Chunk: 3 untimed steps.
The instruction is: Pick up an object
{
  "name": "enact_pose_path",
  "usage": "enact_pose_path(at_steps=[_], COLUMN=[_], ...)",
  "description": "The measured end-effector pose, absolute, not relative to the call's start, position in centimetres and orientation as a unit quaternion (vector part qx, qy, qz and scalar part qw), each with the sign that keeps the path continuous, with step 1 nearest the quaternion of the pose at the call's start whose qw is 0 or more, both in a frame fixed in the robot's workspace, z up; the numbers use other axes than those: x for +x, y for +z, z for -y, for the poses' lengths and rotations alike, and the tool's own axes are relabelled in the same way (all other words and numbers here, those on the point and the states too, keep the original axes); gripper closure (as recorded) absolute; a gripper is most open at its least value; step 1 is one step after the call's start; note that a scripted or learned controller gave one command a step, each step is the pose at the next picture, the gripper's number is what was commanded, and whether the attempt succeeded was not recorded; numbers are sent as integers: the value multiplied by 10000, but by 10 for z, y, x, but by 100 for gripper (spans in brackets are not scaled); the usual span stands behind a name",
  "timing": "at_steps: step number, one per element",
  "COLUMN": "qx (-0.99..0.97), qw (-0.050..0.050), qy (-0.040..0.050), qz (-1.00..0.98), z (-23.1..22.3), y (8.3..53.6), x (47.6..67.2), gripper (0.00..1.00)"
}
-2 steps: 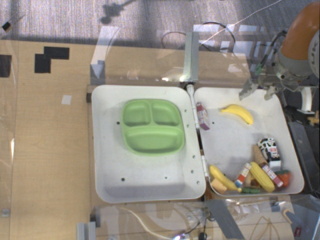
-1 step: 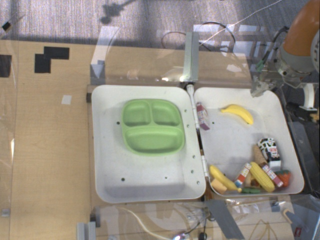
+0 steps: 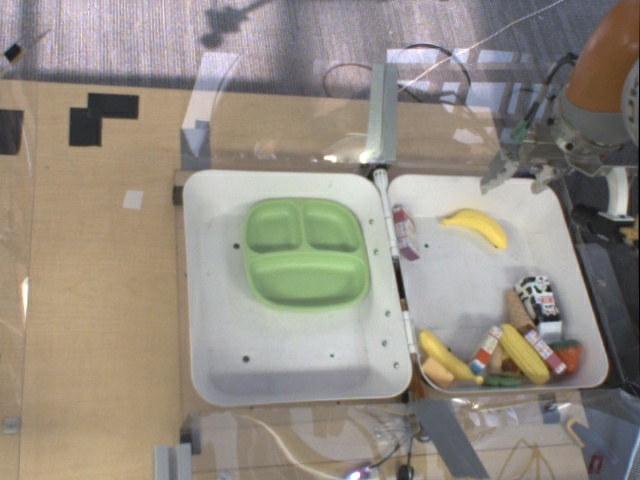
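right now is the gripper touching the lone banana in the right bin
Apart. The camera view shows bare white bin floor between the gripper and the banana.

In the right bin [image 3: 560, 268] you have a yellow banana [image 3: 477, 227] lying on its side toward the far end, well apart from the rest, and a small red-and-white packet [image 3: 404, 232] against the left wall. At the near right corner you'll find a cluster: a black-and-white cow-patterned carton [image 3: 538, 299], a yellow corn cob [image 3: 523, 353] lying slantwise, a second banana [image 3: 445, 356] along the near edge, a small red-and-white bottle [image 3: 486, 349], and something orange-red [image 3: 568, 356] in the corner, too crowded to identify. In the left bin [image 3: 215, 358] a green divided plate [image 3: 305, 252] lies flat near the middle.
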State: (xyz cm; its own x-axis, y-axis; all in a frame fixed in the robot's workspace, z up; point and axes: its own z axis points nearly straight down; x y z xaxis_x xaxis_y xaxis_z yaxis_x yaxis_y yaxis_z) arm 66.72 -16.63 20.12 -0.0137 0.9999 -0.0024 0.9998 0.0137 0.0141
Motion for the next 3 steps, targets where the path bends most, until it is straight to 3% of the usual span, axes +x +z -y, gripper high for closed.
enact_pose_path(at_steps=[1, 2, 3], qx=[6150, 5479, 5482], qw=[41, 56, 88], qy=[24, 31, 64], qz=[-7885, -8365, -8363], z=[162, 133, 132], y=[101, 90, 104], x=[671, 631, 634], gripper=[0, 0, 100])
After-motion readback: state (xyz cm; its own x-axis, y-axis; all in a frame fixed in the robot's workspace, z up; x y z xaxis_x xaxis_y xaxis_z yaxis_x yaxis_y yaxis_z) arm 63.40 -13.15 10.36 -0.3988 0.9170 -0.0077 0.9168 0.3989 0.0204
